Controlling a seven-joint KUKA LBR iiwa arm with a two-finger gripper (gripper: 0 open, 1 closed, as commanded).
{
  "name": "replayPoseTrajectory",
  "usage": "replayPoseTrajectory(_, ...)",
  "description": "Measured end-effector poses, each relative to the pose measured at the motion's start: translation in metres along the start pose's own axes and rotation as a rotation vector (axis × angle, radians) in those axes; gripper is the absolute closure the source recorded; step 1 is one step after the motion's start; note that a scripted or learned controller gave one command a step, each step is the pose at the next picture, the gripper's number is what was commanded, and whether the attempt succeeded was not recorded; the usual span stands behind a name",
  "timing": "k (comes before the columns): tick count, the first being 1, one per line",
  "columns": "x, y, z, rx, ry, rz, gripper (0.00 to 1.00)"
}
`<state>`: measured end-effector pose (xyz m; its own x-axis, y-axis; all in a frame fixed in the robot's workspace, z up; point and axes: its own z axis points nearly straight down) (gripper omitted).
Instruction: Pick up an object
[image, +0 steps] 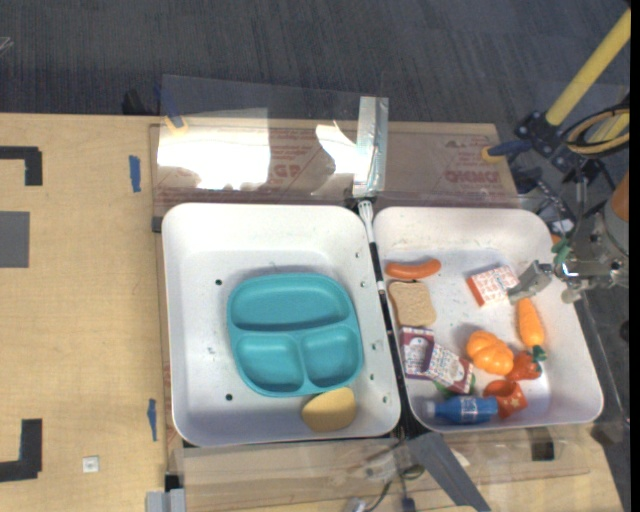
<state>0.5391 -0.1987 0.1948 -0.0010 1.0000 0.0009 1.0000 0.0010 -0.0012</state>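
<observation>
The gripper is hanging over the right bin near its right edge, at the end of an arm reaching in from that side. Whether it is clenched or released cannot be told, since the metal parts are blurring together; nothing is visibly sitting in its grasp.

The nearest candidate is the orange toy carrot, lying just below the gripper along the bin's right edge, its long axis running roughly parallel to that edge with the green tip toward the near rim. A small red-and-white box is lying just to the gripper's left, toward the bin's middle. A short drop toward the near rim would probably be reaching the carrot, with the fingers closing across its narrow width.

The room is getting tight further on: an orange toy pepper, red pieces and a blue bottle are crowding the near right corner. The bin floor is looking smooth and white, so things may be sliding.
</observation>
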Motion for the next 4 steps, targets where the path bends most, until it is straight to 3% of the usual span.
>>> replayPoseTrajectory(1, -0.011, -0.005, 0.097, -0.006, 0.008, -0.074, 0.00)
replayPoseTrajectory(2, -0.014, -0.006, 0.089, -0.006, 0.004, -0.072, 1.00)
replayPoseTrajectory(3, 0.022, 0.010, -0.042, -0.012, -0.004, -0.130, 1.00)
replayPoseTrajectory(4, 0.043, 0.027, -0.135, -0.008, -0.003, -0.058, 1.00)
